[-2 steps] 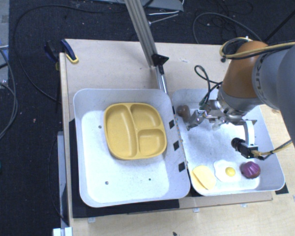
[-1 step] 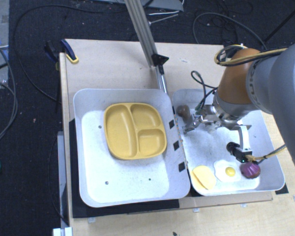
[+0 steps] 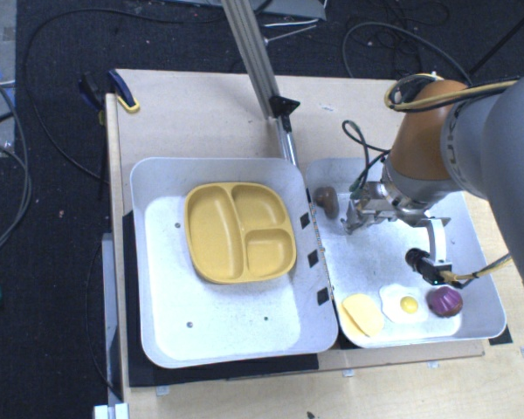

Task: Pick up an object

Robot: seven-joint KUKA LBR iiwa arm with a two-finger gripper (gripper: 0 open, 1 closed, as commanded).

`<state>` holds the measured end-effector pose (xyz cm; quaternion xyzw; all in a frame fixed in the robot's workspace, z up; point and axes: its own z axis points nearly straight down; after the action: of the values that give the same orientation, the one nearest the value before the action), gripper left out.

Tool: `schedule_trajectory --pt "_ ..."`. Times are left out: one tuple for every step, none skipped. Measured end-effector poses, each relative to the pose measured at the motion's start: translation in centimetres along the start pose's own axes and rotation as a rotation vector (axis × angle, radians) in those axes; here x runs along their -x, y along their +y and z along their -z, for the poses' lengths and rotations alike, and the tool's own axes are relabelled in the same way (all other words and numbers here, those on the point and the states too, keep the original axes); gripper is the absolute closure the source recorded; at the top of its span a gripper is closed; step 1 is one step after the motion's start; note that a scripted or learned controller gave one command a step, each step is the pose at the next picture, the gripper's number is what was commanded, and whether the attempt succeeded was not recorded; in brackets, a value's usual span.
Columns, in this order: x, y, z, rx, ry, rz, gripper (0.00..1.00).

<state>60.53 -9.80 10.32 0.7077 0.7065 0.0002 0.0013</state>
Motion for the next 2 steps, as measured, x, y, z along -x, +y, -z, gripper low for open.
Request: schedule_trajectory --pt "0.6 -0.7 5.5 0.002 0.001 -0.001 1.00" --pt "0.3 0.1 10.1 0.002 0.001 0.004 1.00"
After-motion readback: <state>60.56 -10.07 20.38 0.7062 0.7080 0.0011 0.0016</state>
